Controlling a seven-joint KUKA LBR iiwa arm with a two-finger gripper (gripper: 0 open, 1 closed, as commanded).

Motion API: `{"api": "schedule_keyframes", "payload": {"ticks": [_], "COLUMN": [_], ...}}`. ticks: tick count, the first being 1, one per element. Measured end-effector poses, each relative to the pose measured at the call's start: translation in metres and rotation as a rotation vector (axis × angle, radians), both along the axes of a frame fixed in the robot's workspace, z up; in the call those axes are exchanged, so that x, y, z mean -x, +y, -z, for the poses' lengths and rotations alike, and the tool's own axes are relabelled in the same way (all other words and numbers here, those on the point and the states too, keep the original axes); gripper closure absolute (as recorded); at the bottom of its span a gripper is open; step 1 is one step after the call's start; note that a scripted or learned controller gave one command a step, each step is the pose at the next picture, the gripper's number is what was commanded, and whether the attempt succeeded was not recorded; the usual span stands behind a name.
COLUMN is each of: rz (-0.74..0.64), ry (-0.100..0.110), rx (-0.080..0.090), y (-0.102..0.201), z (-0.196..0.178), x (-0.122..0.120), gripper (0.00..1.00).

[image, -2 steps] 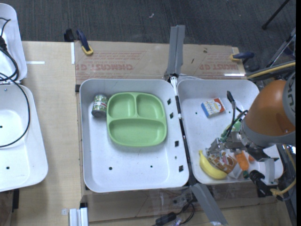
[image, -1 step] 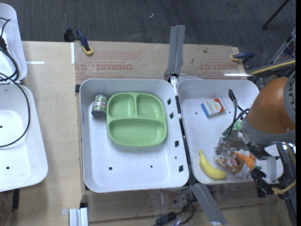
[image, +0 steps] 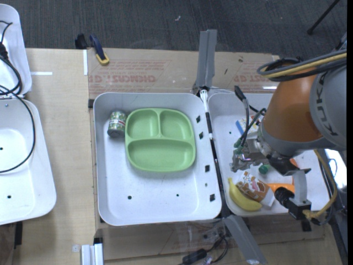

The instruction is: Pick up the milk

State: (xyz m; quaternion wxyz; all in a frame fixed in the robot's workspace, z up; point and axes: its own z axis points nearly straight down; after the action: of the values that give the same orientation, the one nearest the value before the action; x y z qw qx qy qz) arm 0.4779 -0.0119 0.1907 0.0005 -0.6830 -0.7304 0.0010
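the gripper (image: 241, 162) hangs low inside the right bin (image: 220, 126), its metal fingers pointing down toward the bin floor near the bin's left wall. whether the jaws stand apart or together cannot be told from this slant; nothing shows between them.

just below and to the right of the gripper lies a small printed carton (image: 255, 189) with red and white markings, which looks to be the milk, though its label is too small to read. it rests on the bin floor, apart from the fingers, touching a yellow banana (image: 242, 199) that curves along the bin's near edge. a small green piece (image: 264, 169) sits just beside the gripper, and a blue item (image: 240, 127) shows further back, partly hidden by cables.

the left bin (image: 110, 192) holds a green divided plate (image: 160, 139) with three compartments, lying flat toward the far side. a small can (image: 116, 123) lies on its side just beside the plate's left edge.

the arm (image: 298, 112) enters from the right, its broad orange band above the wrist covering much of the right bin, wrist bent downward over the bin's middle.
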Motion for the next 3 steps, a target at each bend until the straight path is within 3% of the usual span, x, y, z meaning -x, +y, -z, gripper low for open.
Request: {"api": "schedule_keyframes", "payload": {"ticks": [1, 2, 3], "rz": [0.001, -0.183, -0.257], "ry": [0.000, 0.000, -0.010], "rx": [0.000, 0.000, 0.002], "y": [0.000, -0.075, -0.085], "z": [0.000, 0.000, 0.085], "x": [0.000, 0.000, -0.002], "gripper": [0.00, 0.00, 0.00]}}
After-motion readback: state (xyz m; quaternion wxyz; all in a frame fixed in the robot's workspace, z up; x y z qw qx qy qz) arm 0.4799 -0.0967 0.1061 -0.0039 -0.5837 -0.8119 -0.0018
